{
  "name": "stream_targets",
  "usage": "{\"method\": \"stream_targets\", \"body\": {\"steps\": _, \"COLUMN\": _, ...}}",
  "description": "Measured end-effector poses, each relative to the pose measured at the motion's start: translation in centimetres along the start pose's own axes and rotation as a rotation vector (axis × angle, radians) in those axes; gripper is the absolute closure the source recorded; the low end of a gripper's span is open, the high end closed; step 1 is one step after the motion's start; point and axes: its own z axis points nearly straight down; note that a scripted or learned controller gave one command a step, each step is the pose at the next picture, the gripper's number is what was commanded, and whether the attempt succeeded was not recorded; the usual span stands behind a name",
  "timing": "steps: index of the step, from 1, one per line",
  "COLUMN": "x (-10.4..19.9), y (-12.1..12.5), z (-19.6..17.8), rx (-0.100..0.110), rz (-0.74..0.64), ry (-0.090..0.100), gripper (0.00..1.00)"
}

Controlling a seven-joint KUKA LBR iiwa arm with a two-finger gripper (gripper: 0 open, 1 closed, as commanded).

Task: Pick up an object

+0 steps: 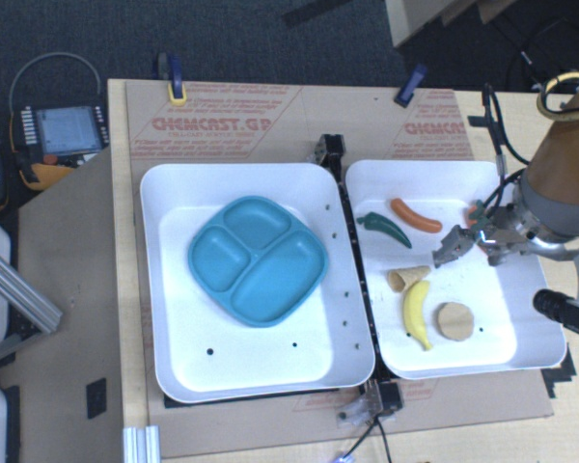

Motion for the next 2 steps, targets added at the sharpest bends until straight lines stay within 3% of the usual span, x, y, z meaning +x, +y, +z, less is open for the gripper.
{"method": "stream_targets", "body": {"steps": 1, "x": 0.0, "y": 0.0, "z": -0.1, "rx": -0.002, "rz": 0.0, "ry": 0.0, "gripper": 0.0}}
{"method": "stream_targets", "body": {"steps": 2, "x": -0.2, "y": 0.2, "z": 4.0, "rx": 0.0, "rz": 0.0, "ry": 0.001, "gripper": 0.0}}
